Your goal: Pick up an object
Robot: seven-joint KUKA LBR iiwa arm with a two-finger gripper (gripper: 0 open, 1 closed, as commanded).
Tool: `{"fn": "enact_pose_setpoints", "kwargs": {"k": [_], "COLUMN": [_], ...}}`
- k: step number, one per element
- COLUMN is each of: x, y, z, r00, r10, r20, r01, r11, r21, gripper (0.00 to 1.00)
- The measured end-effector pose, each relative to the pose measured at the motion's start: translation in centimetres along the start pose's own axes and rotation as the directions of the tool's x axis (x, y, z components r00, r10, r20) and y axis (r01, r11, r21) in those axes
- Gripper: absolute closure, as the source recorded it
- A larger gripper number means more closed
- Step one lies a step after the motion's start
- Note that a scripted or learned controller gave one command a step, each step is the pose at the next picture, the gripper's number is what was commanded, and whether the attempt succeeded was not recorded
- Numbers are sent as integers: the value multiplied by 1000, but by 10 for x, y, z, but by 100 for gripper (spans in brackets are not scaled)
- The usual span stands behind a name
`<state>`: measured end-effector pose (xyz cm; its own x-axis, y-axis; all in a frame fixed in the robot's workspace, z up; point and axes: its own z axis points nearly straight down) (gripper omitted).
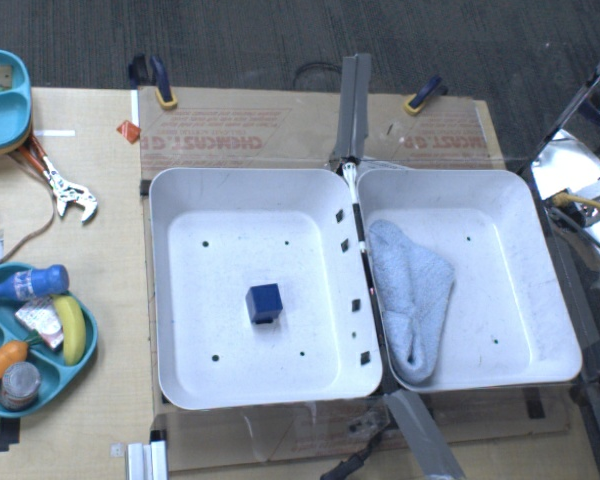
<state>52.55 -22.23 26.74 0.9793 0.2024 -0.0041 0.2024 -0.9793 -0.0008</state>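
Near the middle of the left bin (180,268), a little toward its front edge, sits a small dark-blue cube (264,303), alone on the white floor and well apart from every wall. Across the divide, a pale grey-blue cloth (410,298) lies bunched along the left edge of the right bin (520,268), running from about mid-depth down to the front-left corner, where its folded end sits against the rim.

As to the gripper, I cannot tell its state; nothing in the bins is being held.

Of the two candidates, the cube looks the easier one. It reads as a stiff, light block with flat, parallel faces, probably wood or plastic, so it should neither deform nor break under a squeeze. Its smooth sides could slip if pinched near an edge, so the sensible hold is across two opposite side faces, fingers descending straight down on either side and closing at mid-height. The block appears turned slightly against the bin's edges, so the wrist would want to match that angle. Open floor all round leaves room for the fingers.

The cloth is soft and limp; a pinch on a raised fold near its middle would lift it, but it would drape and drag, and its closeness to the bin's left wall crowds one finger.

Beyond the bins, on the bench's left edge, a blue tray (85,353) with a banana (72,328) and a bottle (25,284), and a wrench (70,196), play no part.
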Motion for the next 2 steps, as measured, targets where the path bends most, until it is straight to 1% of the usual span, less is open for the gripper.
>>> {"fn": "enact_pose_setpoints", "kwargs": {"k": [1, 2], "x": [0, 50], "y": [0, -26], "z": [-7, 97], "r00": [1000, 1000], "r10": [-4, -7], "r20": [5, 1], "r01": [4, 7], "r11": [1000, 1000], "r21": [1, 2], "gripper": [100, 100]}}
